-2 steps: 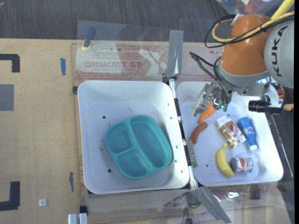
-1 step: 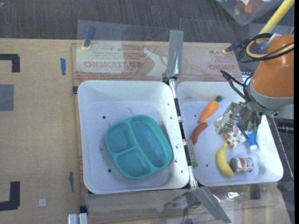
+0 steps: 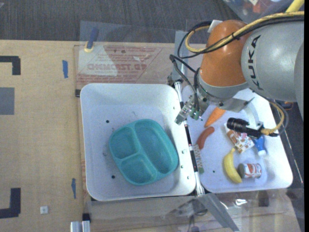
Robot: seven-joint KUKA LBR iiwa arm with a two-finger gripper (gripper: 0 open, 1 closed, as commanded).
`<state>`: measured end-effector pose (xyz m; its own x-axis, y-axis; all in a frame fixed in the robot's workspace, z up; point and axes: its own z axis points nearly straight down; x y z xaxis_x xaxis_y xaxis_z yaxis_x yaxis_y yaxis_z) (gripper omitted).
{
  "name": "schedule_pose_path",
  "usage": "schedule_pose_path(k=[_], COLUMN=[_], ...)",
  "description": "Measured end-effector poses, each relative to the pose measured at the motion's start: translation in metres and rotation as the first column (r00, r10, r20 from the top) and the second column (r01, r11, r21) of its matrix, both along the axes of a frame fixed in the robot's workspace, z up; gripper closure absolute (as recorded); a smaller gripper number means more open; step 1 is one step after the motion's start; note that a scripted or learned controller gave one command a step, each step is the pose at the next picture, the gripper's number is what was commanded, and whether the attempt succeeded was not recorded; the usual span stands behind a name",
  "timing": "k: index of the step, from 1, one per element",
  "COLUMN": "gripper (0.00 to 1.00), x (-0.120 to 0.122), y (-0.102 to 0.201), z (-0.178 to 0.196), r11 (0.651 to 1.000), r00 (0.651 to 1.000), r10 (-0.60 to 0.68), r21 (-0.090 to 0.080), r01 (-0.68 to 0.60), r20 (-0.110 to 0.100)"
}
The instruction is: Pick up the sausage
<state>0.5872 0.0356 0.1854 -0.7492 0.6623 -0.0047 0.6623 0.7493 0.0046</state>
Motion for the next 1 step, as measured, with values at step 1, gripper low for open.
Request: schedule_pose_path(k=[1], gripper=[1.0], x=[0.066], y=[0.0157], z=[0.0006], r11=[0.996], r00=[0.996], r10=[-0.088], r21=[0.0], r01=[0.088], r20=[0.0])
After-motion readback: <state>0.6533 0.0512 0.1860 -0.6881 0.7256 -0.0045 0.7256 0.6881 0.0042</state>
